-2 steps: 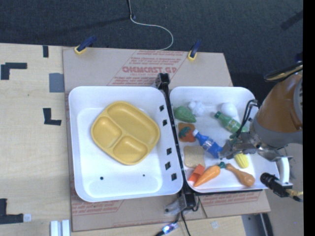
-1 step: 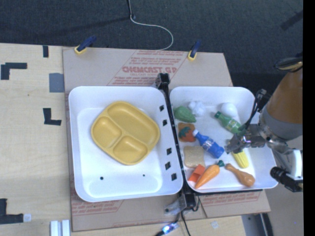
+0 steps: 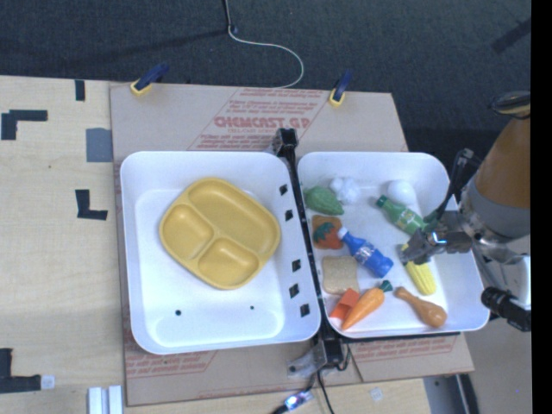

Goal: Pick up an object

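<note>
We see the gripper point(image 3: 420, 250) over the right bin point(image 3: 435, 169), touching the corn point(image 3: 421, 277) just below it; whether it grips, we cannot tell; the bottle point(image 3: 366, 254) lies beside it

The gripper point(image 3: 420, 250) hovers over yellow corn point(image 3: 421, 277) in the right bin point(image 3: 431, 169).

Plate point(image 3: 220, 231) in left bin point(image 3: 142, 317) — toys crowd right bin point(image 3: 431, 169).

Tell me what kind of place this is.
Probably a robot test bench in a lab: two white bins clamped on cardboard, toy food to grasp, and a cable trailing over dark carpet.
</note>
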Robot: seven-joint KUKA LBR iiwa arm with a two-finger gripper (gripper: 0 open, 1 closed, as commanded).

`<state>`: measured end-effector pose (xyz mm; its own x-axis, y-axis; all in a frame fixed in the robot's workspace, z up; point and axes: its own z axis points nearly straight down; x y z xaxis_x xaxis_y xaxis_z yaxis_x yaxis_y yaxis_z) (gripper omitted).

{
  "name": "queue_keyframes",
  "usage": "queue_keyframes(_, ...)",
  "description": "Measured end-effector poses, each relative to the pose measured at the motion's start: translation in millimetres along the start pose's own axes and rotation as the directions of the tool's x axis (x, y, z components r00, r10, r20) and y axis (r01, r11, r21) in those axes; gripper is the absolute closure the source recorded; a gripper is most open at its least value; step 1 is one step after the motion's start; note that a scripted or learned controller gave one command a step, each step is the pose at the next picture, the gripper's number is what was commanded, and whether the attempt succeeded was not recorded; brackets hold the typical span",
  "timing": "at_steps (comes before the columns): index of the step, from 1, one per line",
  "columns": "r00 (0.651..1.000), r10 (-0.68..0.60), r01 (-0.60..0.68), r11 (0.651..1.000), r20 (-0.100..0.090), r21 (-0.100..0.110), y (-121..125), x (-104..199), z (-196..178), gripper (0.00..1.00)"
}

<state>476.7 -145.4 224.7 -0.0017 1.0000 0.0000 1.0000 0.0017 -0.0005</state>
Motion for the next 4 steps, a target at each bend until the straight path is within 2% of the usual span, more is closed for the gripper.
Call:
queue_keyframes(2,1.0,-0.005,0.005,1.0,-0.001,0.0,43.3,87.4,0.8,1.0)
queue_keyframes(4,1.0,-0.004,0.004,1.0,-0.001,-0.001,115.0,179.3,-11.3,1.0)
